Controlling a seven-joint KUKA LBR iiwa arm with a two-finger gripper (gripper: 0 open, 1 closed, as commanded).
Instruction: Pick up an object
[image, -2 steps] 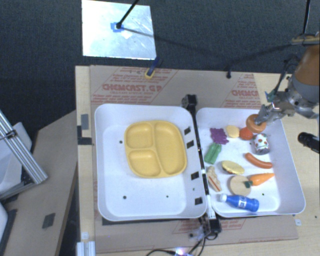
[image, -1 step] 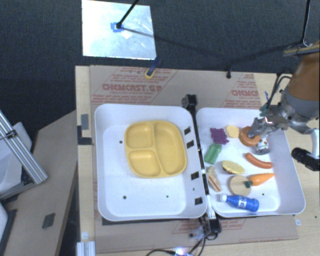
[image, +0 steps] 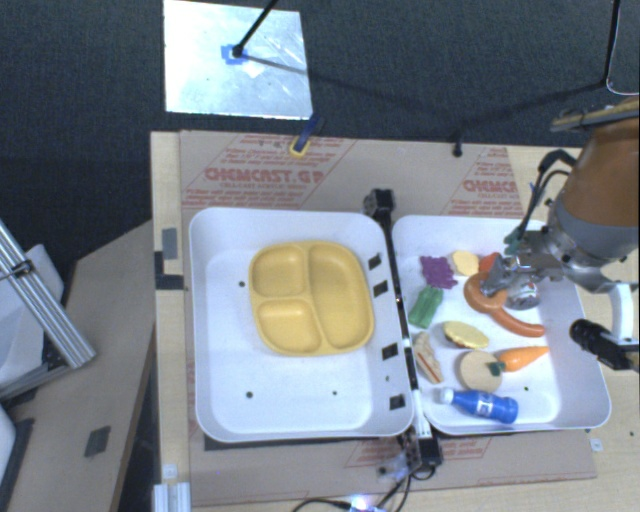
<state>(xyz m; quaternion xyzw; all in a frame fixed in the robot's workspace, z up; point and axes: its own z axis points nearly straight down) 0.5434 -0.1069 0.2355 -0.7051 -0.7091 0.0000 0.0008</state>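
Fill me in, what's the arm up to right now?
The arm's pincer is down in the right bin, over the curved orange sausage amid toy food: a carrot, purple grapes, a green piece and a blue-capped bottle. Nothing looks lifted yet. The left bin holds a yellow divided plate.

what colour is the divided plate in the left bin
Yellow; the divided plate shows plainly in the camera view.

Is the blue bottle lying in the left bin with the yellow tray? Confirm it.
No: the blue bottle lies on its side in the right bin, while the yellow tray sits in the left bin.
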